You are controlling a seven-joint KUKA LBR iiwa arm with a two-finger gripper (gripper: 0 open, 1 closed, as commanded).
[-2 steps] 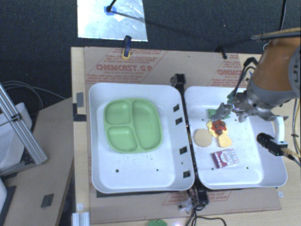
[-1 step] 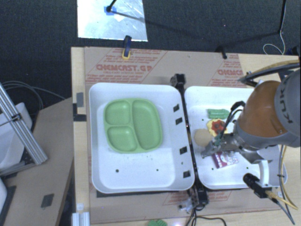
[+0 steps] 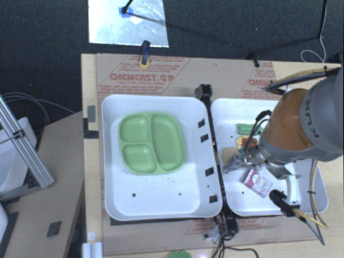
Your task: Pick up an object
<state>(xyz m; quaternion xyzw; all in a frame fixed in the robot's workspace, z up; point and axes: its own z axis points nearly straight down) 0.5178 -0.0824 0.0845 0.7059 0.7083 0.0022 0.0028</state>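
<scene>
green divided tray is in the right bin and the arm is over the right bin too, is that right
Not quite. The camera view shows the green divided tray lying in the left bin, not the right one. The arm is indeed over the right bin.

Bins: 2, white, side by side on 1 desk (image 3: 89,160). Left bin (image 3: 161,192): 1 green tray (image 3: 152,143) w/ 3 compartments. Right bin (image 3: 231,112): 1 pink-and-white packet (image 3: 258,183), 1 small green item (image 3: 245,127), 1 yellow-and-red item (image 3: 245,142); rest hidden under arm (image 3: 301,122), so full count there unclear. Arms: 1. Small black tabs (image 3: 204,138) along the divider btwn bins: 4. Beyond bins: 1 foil sheet (image 3: 129,15), 1 yellow clamp (image 3: 144,55).
</scene>
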